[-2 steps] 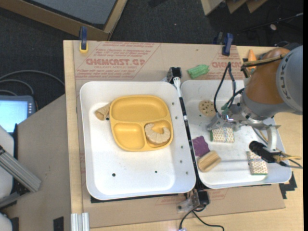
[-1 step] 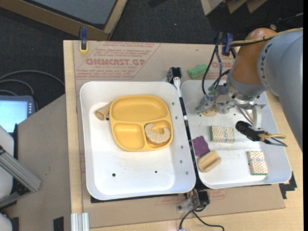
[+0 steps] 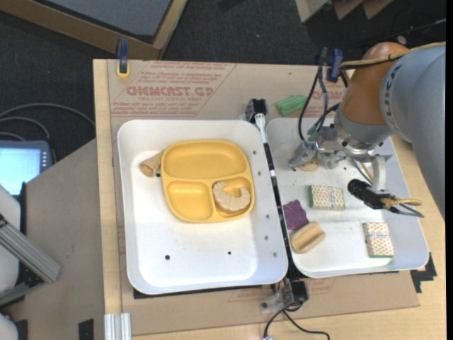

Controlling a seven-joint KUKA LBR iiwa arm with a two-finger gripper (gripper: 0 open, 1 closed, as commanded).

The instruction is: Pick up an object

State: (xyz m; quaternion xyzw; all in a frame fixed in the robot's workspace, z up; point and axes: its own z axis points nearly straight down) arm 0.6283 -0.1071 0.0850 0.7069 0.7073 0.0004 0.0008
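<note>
My gripper (image 3: 310, 157) is down in the far left part of the right bin (image 3: 409, 250), right over a small tan object (image 3: 307, 166) that peeks out beneath it. Nearer the front of that bin lie a patterned block (image 3: 326, 197), a purple piece (image 3: 293, 213), a tan bread-like roll (image 3: 306, 238) and a second patterned block (image 3: 379, 239). The left bin (image 3: 205, 268) carries a yellow divided plate (image 3: 205, 163) with a round pale pastry (image 3: 232, 196) in its near right compartment. A tan piece (image 3: 149, 165) lies against the plate's left side.
A green object (image 3: 290, 105) sits on the bench just beyond the right bin's far rim. The grey arm with its orange band (image 3: 368, 94) comes in over the right bin's far right corner. A black clip (image 3: 256, 108) stands where the bins meet.
</note>
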